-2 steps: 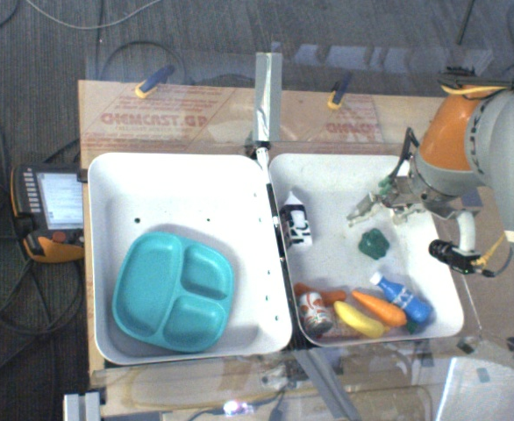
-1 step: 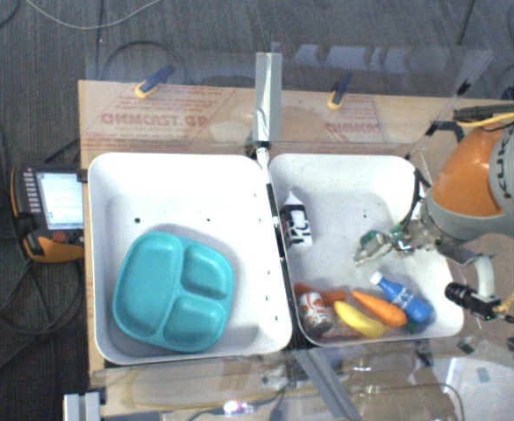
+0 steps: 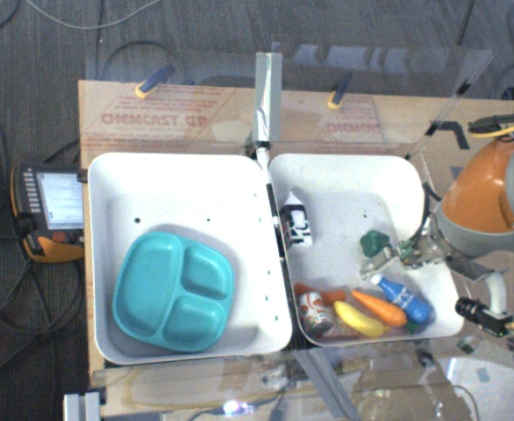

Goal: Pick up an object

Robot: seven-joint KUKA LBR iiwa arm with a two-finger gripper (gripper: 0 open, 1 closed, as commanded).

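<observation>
Objects for picking are gathered in the right bin [image 3: 345, 169], mostly along its 6 o'clock edge. A banana [image 3: 359, 319] is laid there with a carrot [image 3: 380, 308] just above it, the two touching. At 7 o'clock of the banana a small can [image 3: 314, 314] is seen, with a red-orange piece [image 3: 320, 293] just behind it. A blue bottle [image 3: 404, 300] with a white cap is placed at 3 o'clock of the carrot. A dark green lump [image 3: 375, 242] sits nearer the bin's middle. A black-and-white item [image 3: 296, 224] is set against the bin's 9 o'clock wall; what it is cannot be made out.

The left bin [image 3: 178, 169] is occupied by a teal tray [image 3: 174, 290] with three compartments, placed toward its 6 o'clock side.

The gripper [image 3: 397, 253] is seen low over the right bin, just at 3 o'clock of the green lump and at 12 o'clock of the bottle. Whether its jaws are apart or together cannot be told, since the metal parts blur together. The arm [image 3: 481, 202] is cut off at the right edge.
</observation>
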